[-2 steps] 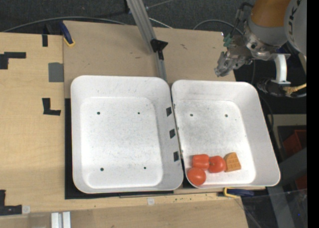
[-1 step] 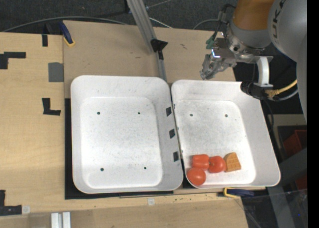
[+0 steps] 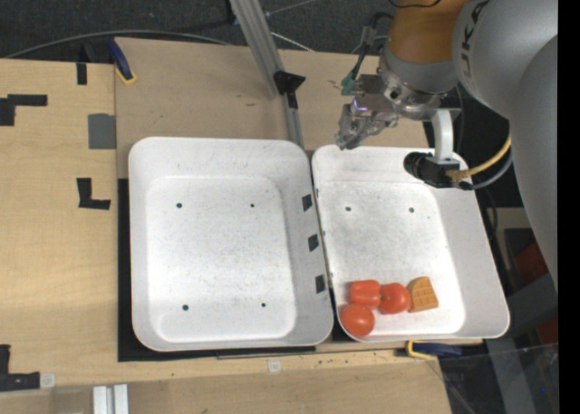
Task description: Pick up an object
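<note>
Three red tomato-like pieces [image 3: 366, 293], [image 3: 393, 298], [image 3: 357, 320] lie in a cluster at the near edge of the right bin [image 3: 453, 231]. Beside them on the right sits a small orange waffle-like block [image 3: 422, 294]. My gripper [image 3: 352, 136] hangs over the far left corner of the right bin, well away from the cluster, with nothing visible between its fingers.
The left bin [image 3: 217, 240] sits beside the right one, joined by small black clips at the seam. A grey metal pole [image 3: 258, 32] slants down to the bench behind the bins. Black tape marks dot the bench at the left.
</note>
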Controlling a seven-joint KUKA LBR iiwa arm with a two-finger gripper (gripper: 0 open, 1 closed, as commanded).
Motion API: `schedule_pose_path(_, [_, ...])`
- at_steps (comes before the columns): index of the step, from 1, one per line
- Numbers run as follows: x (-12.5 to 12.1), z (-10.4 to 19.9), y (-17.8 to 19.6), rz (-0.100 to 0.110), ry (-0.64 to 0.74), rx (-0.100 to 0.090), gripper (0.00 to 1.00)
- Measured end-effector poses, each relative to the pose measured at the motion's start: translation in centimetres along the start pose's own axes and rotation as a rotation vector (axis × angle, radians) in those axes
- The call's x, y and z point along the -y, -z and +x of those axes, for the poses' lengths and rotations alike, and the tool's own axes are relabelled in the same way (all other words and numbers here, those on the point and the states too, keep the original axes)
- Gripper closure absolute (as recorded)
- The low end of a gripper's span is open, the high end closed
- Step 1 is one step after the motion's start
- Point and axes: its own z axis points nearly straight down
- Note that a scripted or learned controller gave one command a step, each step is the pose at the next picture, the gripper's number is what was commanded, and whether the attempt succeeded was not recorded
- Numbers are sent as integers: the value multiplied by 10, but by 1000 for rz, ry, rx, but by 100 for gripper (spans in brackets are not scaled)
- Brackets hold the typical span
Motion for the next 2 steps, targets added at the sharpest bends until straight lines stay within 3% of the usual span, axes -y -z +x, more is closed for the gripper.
schedule_pose_path(2, [-15, 108, -24, 0, 1, 0, 100])
